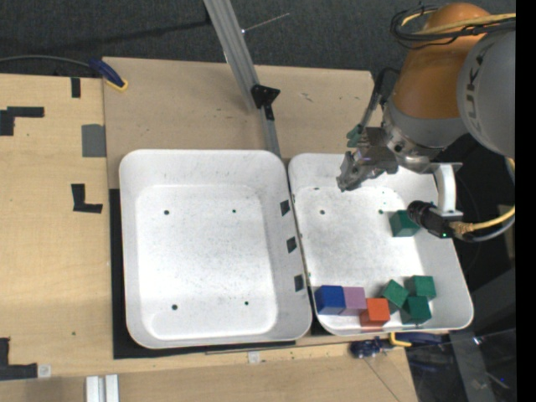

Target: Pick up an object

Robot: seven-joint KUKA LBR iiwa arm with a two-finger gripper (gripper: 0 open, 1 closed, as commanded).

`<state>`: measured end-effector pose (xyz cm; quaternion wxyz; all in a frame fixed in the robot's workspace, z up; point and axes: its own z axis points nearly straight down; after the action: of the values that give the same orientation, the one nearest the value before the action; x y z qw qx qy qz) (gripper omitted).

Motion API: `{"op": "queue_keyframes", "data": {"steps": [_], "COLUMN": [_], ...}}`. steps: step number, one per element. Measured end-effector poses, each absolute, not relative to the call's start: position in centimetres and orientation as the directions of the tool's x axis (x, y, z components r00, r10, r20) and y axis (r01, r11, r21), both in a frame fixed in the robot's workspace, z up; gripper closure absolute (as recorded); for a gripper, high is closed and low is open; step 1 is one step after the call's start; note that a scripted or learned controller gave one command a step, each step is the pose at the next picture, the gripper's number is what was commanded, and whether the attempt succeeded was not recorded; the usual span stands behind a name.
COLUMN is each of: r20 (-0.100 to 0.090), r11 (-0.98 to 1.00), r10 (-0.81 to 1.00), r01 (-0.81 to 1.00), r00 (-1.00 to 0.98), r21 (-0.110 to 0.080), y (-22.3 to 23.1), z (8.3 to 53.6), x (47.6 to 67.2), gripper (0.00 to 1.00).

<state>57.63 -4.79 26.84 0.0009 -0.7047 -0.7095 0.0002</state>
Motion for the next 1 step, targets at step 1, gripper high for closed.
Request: {"op": "queue_keyframes", "data": {"steps": [1], "r20": [0.001], "r11": [0.007], "r10": [1.000], "r01": [1.000], "r00": [-0.007], "r21": [-0.003], "y": [0.83], "z": [25.45], "x": [58.26], "gripper": [1.00]}}
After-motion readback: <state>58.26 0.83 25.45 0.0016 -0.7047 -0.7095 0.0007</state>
